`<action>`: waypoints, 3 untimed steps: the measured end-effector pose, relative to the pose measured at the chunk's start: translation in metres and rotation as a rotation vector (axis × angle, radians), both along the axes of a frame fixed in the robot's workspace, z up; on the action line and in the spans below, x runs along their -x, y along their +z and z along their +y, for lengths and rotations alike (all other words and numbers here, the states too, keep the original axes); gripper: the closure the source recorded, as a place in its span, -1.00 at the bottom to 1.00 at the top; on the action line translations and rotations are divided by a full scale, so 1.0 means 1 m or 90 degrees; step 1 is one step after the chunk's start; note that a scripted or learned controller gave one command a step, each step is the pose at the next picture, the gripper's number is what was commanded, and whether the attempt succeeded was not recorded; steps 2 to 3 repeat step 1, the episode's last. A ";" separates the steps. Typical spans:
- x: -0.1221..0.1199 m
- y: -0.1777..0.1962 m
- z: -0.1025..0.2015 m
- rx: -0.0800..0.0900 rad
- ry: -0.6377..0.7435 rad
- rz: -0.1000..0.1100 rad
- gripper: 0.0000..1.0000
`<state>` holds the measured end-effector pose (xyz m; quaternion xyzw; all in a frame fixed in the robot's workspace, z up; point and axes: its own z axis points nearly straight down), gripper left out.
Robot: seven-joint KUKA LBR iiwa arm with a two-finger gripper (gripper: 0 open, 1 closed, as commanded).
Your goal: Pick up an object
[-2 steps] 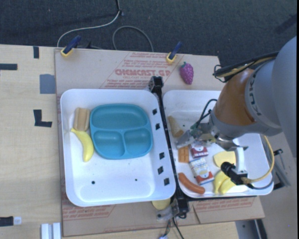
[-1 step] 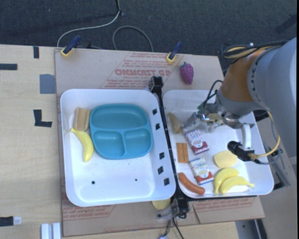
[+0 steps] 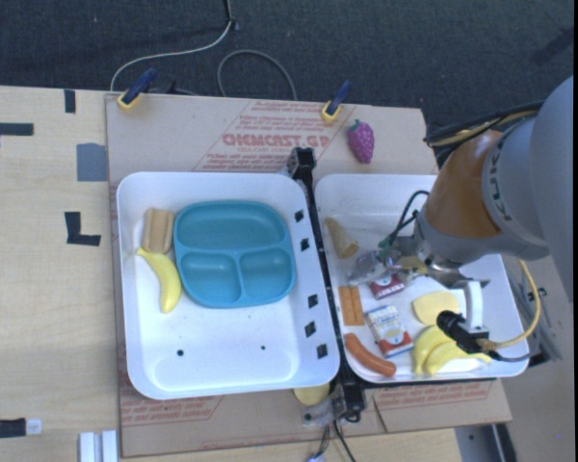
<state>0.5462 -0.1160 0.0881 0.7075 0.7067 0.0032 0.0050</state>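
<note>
Bright, even overhead light; soft shadows, mild glare on white bins [image 3: 135, 258], slightly soft focus overall.

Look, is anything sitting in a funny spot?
Yes. A bunch of purple grapes lies on the cardboard behind the right bin, outside both bins, while the other food sits inside them.

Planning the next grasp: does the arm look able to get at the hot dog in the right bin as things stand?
Probably yes. The hot dog lies uncovered near the right bin's front wall, and the gripper hangs over that bin; the close wall and carton may crowd it.
</note>
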 end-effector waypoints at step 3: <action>-0.001 0.011 0.001 -0.001 0.002 0.001 1.00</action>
